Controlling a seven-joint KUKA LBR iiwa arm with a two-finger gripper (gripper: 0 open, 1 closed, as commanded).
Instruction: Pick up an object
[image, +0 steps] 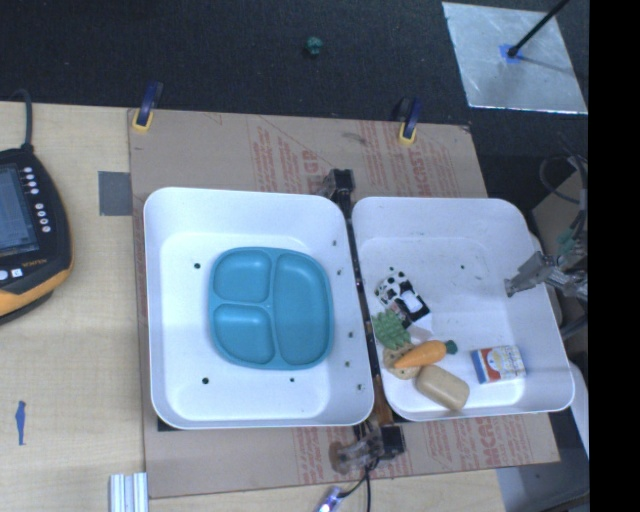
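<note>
The tool (530, 275) sits at the right edge of the right bin (450, 215), low over the bin's bare floor, with its metal tip pointing left toward the middle. The view is too coarse there to show how its fingers stand, so I cannot tell whether it is wide or narrow; nothing is seen in it.

The things to choose from lie in the near part of that bin. A small carton (497, 363) with a red and blue label rests flat near the right wall, apart from the rest. Left of it, a tan block (442, 387), perhaps a bread roll or a soap bar, lies at the near rim, touching or just beside a toy carrot (418, 355). Farther in, a green leafy toy (390, 328) sits against the carrot's far side, and a black-and-white toy (400, 295) lies just beyond that, close to the bin's left wall. The left bin (170, 215) carries a blue divided plate (271, 306).

All of these look light. The carton is probably the easiest pick: stiff, flat-sided and clear of its neighbours, so closing across its short sides should hold, though thin walls could dent under a hard squeeze. The carrot looks smooth, rounded and likely slippery; take it across the thick middle. The tan block is crowded by the carrot and the rim. The leafy toy looks soft and may give under the fingers.
</note>
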